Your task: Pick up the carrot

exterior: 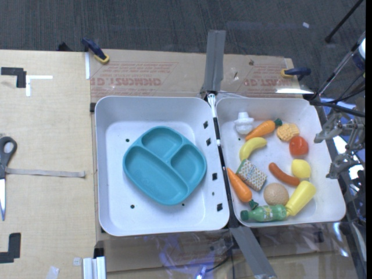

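Note:
Two orange toy carrots lie in the right bin (325, 214). One carrot (260, 129) is near the back, slanted, with its green top pointing right. The other carrot (238, 183) lies along the bin's left wall, with its green top toward the front. My gripper (327, 154) hangs over the right rim of that bin, clear of both carrots. Its two thin fingers are spread apart, with nothing between them.
Around the carrots lie a banana (251, 147), a white bottle (243, 122), a cracker (251, 174), a sausage (283, 174), a tomato (298, 146), a lemon (300, 168), an egg-like piece (276, 195), and a green bottle (264, 214). The left bin (110, 202) holds a blue divided plate (165, 165).

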### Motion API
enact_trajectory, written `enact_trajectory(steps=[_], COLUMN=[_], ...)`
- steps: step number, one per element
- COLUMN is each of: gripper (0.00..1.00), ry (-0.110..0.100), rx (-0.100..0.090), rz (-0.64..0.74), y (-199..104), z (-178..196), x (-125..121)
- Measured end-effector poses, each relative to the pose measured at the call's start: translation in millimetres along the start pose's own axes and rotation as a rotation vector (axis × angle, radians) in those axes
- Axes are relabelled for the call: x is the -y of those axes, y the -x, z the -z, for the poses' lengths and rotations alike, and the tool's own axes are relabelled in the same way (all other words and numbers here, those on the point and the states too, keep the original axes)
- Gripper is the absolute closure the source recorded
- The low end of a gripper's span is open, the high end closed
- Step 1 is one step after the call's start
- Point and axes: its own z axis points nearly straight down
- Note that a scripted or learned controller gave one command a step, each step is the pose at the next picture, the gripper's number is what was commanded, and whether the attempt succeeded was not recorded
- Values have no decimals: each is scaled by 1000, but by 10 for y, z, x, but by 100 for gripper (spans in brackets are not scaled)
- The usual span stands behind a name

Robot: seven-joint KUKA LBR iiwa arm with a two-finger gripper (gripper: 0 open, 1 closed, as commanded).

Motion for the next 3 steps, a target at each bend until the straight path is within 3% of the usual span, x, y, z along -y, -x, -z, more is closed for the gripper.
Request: enact_trajectory(steps=[1, 2, 3], gripper=[0, 0, 0], ry=[1, 1, 0], rx=[-1, 0, -20], rz=[-79, -113, -279], y=[248, 811, 1433], z=[-1449, -1725, -1832], x=[-524, -863, -602])
